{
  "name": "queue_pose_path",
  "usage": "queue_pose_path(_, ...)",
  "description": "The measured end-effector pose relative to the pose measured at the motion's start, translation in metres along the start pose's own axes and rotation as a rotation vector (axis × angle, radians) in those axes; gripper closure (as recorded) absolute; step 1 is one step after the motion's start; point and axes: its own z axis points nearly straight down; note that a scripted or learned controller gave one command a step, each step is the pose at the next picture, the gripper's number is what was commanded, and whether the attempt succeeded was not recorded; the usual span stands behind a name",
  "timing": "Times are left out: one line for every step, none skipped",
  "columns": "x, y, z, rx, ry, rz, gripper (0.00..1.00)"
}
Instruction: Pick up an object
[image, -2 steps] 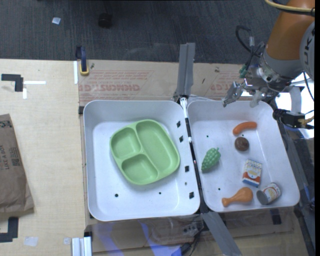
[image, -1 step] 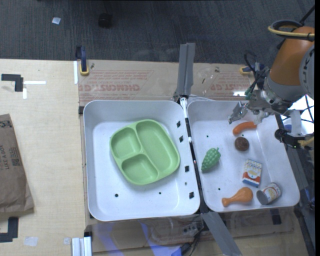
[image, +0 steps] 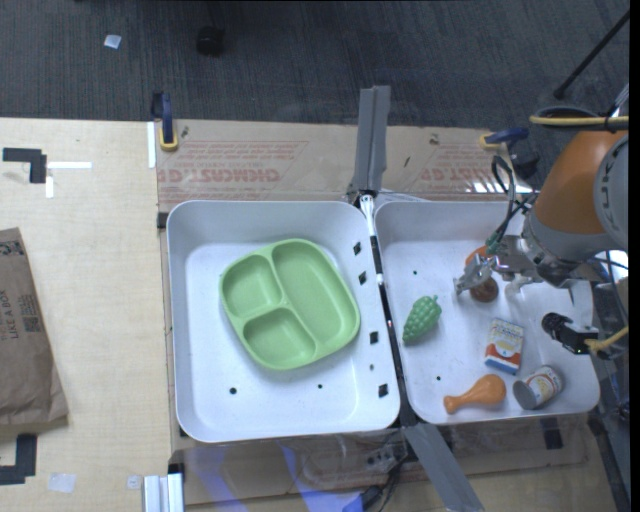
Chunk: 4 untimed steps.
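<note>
Nearest the camera in the right bin (image: 430, 405): an orange toy drumstick (image: 477, 395) lying flat by the front wall, and just beside it to the right a small can (image: 538, 387) on its side; both look light and stiff, the can prob. slippery and apt to roll if nudged. Behind them a little carton (image: 504, 346), white w/ red-orange print, tilted — a boxy thing w/ flat faces, easy to pinch across its narrow sides. Left of it, apart from the rest, a green knobbly toy (image: 422, 319) (looks like a pine cone or grape cluster, can't tell which); its bumps should give grip, best taken across the middle. Left bin (image: 190, 330) holds a pale green divided plate (image: 290, 303), three compartments, lying flat; wide and shallow, awkward for two fingers except at the rim.

Farther back, the gripper (image: 484, 277) sits low over the right bin's rear part; a small brown round thing (image: 485, 290) lies right at the fingertips, w/ a bit of orange showing behind. Whether the jaws are spread or closed on it I can't tell — metal parts and the object overlap there. The brown piece is my guess for the target; small and rounded, so it may squirt out unless pinched across its widest part.
</note>
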Motion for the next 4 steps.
queue_pose_path(-0.001,0.000,-0.009,0.000,0.000,0.004,1.00)
queue_pose_path(0.000,-0.039,0.000,0.002,0.001,0.283,1.00)
queue_pose_path(0.038,-0.028,-0.092,0.001,0.000,0.290,1.00)
queue_pose_path(0.037,-0.001,-0.111,0.001,-0.001,0.272,1.00)
